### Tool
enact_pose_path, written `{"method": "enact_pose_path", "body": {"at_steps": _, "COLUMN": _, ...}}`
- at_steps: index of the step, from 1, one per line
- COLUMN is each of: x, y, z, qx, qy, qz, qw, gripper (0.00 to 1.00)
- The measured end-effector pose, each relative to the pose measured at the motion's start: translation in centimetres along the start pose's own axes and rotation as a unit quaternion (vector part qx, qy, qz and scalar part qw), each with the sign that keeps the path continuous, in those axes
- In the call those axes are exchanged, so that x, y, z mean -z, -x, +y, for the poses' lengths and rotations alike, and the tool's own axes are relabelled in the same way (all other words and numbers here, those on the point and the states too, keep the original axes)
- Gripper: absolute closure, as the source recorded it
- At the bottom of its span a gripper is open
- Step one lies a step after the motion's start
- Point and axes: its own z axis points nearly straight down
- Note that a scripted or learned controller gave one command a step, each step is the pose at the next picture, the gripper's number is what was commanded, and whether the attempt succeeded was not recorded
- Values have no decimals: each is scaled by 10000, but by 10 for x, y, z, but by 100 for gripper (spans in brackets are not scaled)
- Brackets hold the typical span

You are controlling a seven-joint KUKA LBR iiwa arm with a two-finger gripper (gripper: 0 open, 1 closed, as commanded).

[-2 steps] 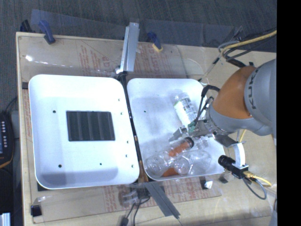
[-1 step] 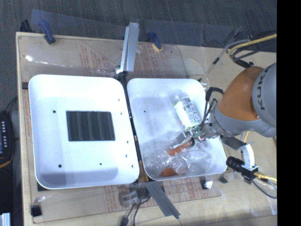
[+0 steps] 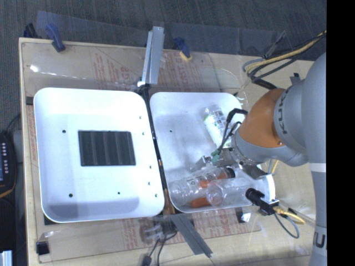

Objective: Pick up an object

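The arm reaches in from the right and bends down over the right bin. Its gripper is low over the bin's near right part, just above a heap of clutter. Whether the gripper is spread or closed I cannot tell, since its tip is lost against the shiny things beneath it, and nothing is plainly seen held in it. The things to pick all lie in this bin. One white bottle with a printed label lies on its side toward the far right, just beyond the gripper and close under the wrist. Along the near wall lies a clear plastic bottle, perhaps two pressed together, as the glare makes the outlines hard to part. Two orange pieces show among the plastic: one just beside the gripper on its near side, touching the clear bottle, and the other against the near wall beneath that bottle. The left bin meets the right one along a dark seam and has one dark ribbed panel flat in the middle of its floor. On the bench, two blue clamps grip the far edge, one at the far left and one beyond the right bin. One grey metal bar runs away from the seam at the far side, and one grey strip lies slantwise at the near edge.
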Motion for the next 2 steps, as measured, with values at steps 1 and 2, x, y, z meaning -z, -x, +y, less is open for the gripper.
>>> {"method": "enact_pose_path", "body": {"at_steps": 1, "x": 27, "y": -3, "z": -25, "qx": 180, "qy": 27, "qz": -12, "qw": 9998, "gripper": 0}}
{"method": "enact_pose_path", "body": {"at_steps": 2, "x": 5, "y": -13, "z": -19, "qx": 675, "qy": 84, "qz": -42, "qw": 9977, "gripper": 0}}
